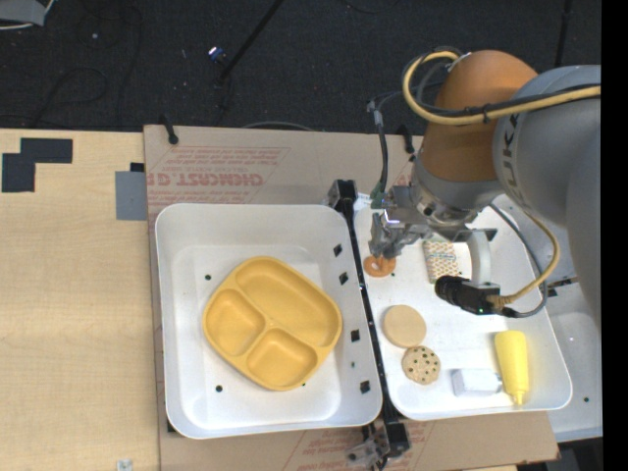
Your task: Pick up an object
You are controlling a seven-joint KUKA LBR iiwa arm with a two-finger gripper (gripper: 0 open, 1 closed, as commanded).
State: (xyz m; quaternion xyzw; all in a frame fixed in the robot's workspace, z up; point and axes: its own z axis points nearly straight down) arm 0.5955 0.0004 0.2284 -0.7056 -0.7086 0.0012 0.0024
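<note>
The end effector [386, 235] hangs over the upper left corner of the right white bin [549, 381], its fingers reaching down to a small orange ring-shaped piece [379, 265]; whether they pinch it I cannot tell. Nearby in that bin lie a tan round disc [403, 325], a speckled cookie [421, 364] and a yellow bottle [512, 363]. The left white bin [177, 361] holds a yellow three-compartment plastic plate [272, 322].

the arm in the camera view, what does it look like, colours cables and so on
The arm has a bulky grey shell with a rounded orange band above the wrist. A yellow cable loops over the orange part, and another yellow cable runs down the grey side to a black connector near the wrist. The gripper is small, metallic grey and dark, with thin wires running up from it.
</note>
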